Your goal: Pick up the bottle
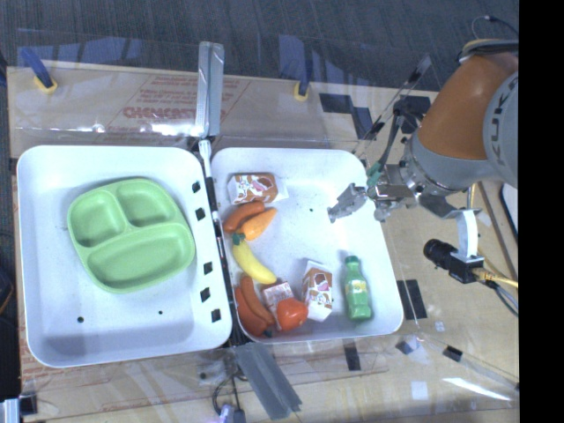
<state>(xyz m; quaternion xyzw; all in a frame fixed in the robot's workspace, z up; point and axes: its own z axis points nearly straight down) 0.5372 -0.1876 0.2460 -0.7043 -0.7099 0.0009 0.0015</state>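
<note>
The green bottle (pixel 357 288) is lying in the right bin (pixel 379 236), close against that bin's right wall and toward the near edge, with its cap pointing to the far side. A small carton (pixel 319 292) is sitting just to its left, and a red tomato-like piece (pixel 291 312) is sitting further left again. The bottle's right side is crowded by the wall, so a grasp along its narrow width is probably leaving the most room.

The gripper (pixel 346 203) is hanging over the far right part of the same bin, well apart from the bottle and carrying nothing; whether it is spread or closed cannot be told from this angle. The arm (pixel 458 122) is reaching in from the right of the desk.

The left bin (pixel 35 263) is holding a green divided plate (pixel 132 233), which is playing no part in this step
</note>
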